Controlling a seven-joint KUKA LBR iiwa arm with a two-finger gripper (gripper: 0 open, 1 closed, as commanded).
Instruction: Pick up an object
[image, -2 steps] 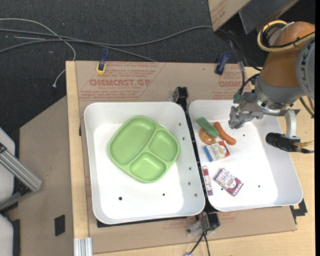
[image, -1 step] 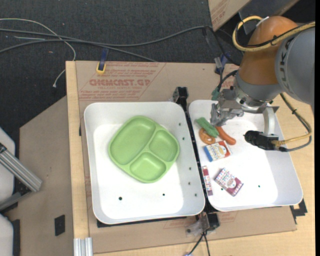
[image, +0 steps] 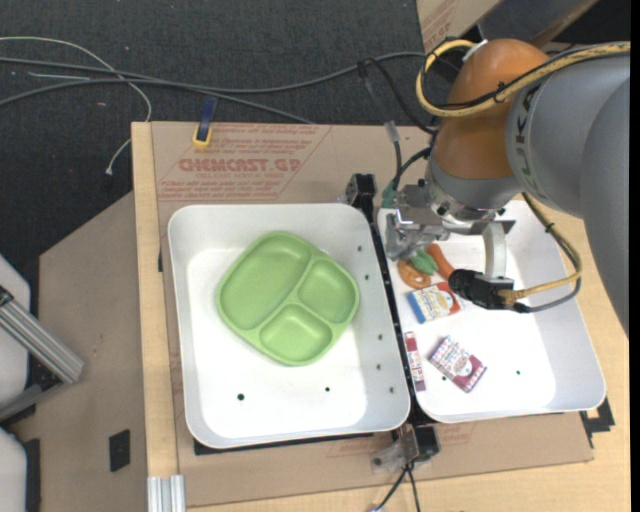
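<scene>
My gripper hangs low over the far left corner of the right bin, right above an orange and green carrot-like toy; whether it touches the toy cannot be made out. Just in front of the toy lies a small white, red and blue packet. A purple and white packet lies nearer the bin's front. A thin pink strip runs along the bin's left wall.
The left bin bears a green divided plate. A black connector with a yellow cable hangs from the arm beside the packets. The orange-banded wrist looms over the right bin's far side. Cardboard lies under both bins.
</scene>
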